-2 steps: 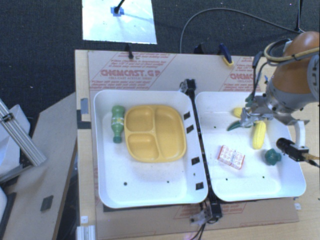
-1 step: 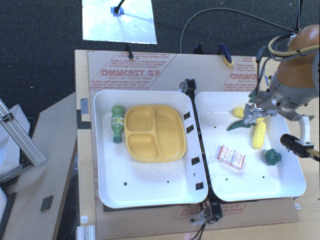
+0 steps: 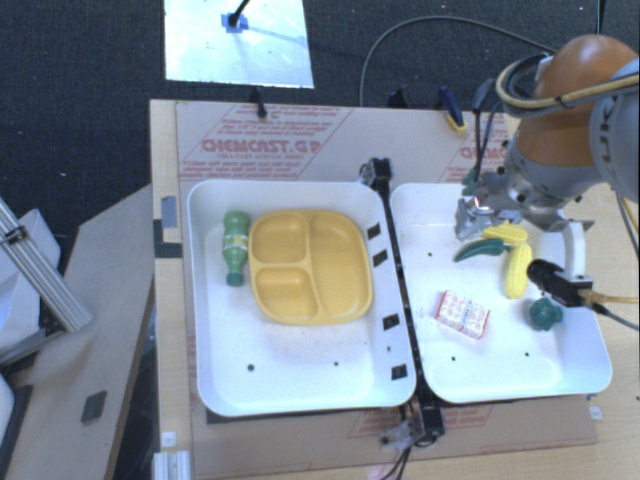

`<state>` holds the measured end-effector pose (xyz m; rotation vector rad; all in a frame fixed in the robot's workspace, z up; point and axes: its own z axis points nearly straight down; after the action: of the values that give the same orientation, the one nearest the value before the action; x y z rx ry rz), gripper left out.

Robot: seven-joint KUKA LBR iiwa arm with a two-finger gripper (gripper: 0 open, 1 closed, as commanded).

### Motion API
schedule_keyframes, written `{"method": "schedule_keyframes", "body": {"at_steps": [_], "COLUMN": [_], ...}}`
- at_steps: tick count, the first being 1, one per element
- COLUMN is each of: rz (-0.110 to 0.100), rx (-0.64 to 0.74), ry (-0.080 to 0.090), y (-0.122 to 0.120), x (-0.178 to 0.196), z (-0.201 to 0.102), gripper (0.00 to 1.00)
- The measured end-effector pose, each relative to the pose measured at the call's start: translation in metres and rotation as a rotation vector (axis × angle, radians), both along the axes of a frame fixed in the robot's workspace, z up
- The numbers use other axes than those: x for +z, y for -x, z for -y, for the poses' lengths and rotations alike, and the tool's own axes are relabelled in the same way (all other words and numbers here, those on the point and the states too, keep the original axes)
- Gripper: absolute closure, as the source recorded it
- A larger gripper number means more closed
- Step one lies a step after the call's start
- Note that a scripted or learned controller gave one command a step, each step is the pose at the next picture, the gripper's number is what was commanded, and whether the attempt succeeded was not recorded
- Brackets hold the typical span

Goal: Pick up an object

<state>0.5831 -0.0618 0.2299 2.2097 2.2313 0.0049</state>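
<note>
The right bin (image 3: 500, 373) holds a yellow banana (image 3: 516, 264), a dark green curved piece (image 3: 478, 251), a red-and-white packet (image 3: 462, 313) and a small teal round object (image 3: 545, 314). My gripper (image 3: 473, 220) hangs low over the far part of this bin. It is just left of the banana's upper end and right above the green piece. I see nothing clearly held between its metal tips. The arm's orange band (image 3: 585, 78) rises behind it.
In the left bin (image 3: 215, 368) lie a yellow divided tray (image 3: 308, 266) and a green bottle (image 3: 235, 247) beside its left edge. A black divider strip (image 3: 392, 268) runs between the bins. Cables (image 3: 590, 293) trail over the right bin's right side.
</note>
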Motion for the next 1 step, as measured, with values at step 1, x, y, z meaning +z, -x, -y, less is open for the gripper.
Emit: {"method": "schedule_keyframes", "body": {"at_steps": [1], "rz": [0.000], "rx": [0.000], "ry": [0.000], "y": [-0.0044], "x": [-0.0008], "z": [-0.0432], "gripper": [1.00]}}
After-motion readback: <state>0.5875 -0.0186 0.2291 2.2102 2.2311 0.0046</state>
